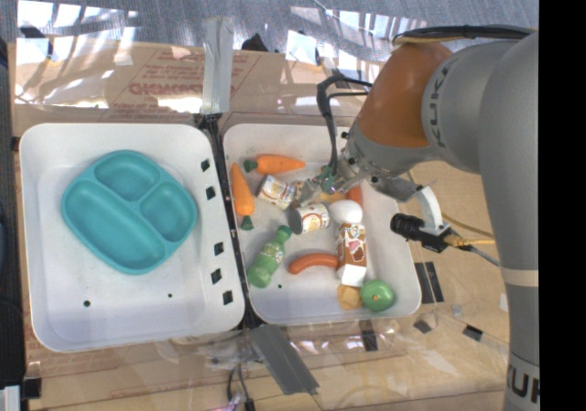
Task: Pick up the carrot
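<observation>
Grey arm (pixel 494 125) over right bin (pixel 394 299), jaws state untellable, poised near two carrots (pixel 242 194) lying loose among toy foods.

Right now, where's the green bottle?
In the right bin, lower left area: the green bottle lies tilted just left of the sausage, below the carrot along the left wall.

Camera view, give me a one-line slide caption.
KUKA arm's tool hovers over toy food in the right bin, two carrots nearby; teal plate in left bin.
</observation>
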Robot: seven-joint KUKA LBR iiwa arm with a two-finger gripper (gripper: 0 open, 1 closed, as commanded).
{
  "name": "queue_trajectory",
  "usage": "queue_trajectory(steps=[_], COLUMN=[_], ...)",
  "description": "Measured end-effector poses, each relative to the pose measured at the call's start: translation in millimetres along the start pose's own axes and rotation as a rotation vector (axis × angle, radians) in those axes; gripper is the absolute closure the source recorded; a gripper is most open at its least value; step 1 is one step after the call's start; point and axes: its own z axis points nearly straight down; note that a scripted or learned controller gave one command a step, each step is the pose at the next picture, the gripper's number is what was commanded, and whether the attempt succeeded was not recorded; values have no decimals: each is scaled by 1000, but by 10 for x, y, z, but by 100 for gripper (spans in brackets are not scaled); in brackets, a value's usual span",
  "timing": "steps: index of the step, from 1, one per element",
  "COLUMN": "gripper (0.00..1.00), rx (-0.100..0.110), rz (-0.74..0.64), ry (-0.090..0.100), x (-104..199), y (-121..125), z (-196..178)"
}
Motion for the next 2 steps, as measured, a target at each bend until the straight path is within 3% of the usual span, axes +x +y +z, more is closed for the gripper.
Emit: queue_trajectory(steps=[1, 2], gripper=[100, 0], rx=[1, 0], rz=[480, 480], ry=[0, 0], x=[-526, -522], y=[636, 641], z=[96, 91])
